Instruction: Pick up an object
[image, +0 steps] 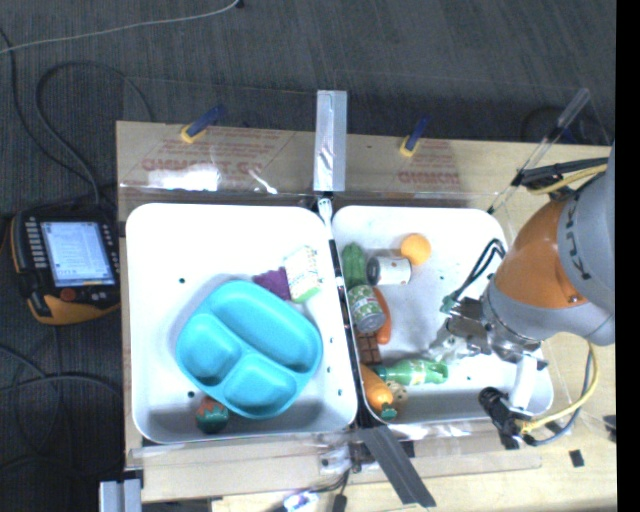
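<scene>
Where hand (447, 343) hangs, green bottle (411, 374) near

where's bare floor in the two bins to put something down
Left bin: free along its left wall and back, beside the blue tray. Right bin: a patch right of the orange ball. Crowded along the divider, around the green bottle.

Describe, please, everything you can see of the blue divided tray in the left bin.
The blue divided tray is a light blue, plastic-looking dish with rounded corners and three shallow compartments, one long and two smaller. It lies open side up, turned at a slant, in the middle of the left bin. A purple item sits against its upper edge beside a white and green packet, and a small dark green and red item lies at its lower left corner.
</scene>
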